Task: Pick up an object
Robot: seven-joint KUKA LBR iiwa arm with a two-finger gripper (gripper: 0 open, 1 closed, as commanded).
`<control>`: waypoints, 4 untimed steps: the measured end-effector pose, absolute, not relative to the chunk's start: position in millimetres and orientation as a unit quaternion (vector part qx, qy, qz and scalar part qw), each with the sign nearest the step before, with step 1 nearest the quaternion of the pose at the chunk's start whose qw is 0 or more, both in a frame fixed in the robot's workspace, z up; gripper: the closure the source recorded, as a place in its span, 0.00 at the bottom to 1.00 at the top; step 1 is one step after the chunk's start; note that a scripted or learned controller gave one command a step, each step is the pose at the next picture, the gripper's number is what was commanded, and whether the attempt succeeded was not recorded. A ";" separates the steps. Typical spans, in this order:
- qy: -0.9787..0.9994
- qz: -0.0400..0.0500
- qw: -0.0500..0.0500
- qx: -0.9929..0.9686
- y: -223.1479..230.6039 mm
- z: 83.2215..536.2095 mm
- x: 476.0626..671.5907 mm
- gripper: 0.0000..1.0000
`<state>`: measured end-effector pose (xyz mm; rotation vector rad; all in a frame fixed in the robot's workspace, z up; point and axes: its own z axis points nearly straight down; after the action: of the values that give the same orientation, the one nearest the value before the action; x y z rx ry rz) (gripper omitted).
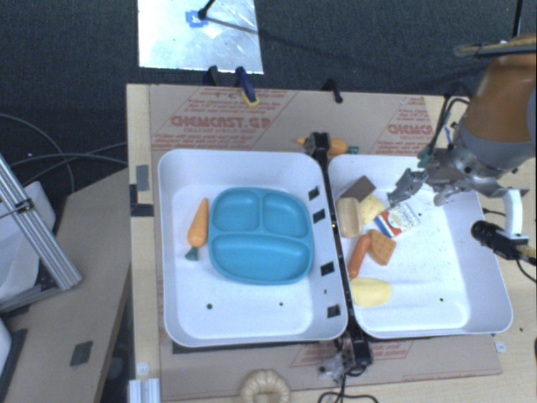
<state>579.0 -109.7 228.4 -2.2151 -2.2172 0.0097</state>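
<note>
Gripper (401, 189) hung right over the small carton (398, 220), carton just below-left in frame; couldn't tell the finger state.

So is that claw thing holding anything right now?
Gripper: hangs over the right bin, near the small carton; open or closed cannot be told.

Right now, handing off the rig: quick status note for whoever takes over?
Gripper: low over the right bin, above the pile's upper edge; nothing visibly held, finger state unclear.
Right bin: brown block, yellow pieces, red-white-blue packet, cracker, small carrot, pale yellow piece.
Left bin: blue divided plate, with a carrot beside it.
Done: arm positioned at the pile.
Left: grasp one item and lift it.
</note>
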 end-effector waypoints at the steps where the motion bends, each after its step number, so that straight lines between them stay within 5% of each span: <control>1: -0.708 0.000 -0.001 -0.706 -109.6 234.1 581.4 0.00; 4: -0.707 0.000 -0.005 -0.707 -118.4 87.7 584.8 0.00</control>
<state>584.8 -118.4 87.7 -2.2288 -2.2274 0.0004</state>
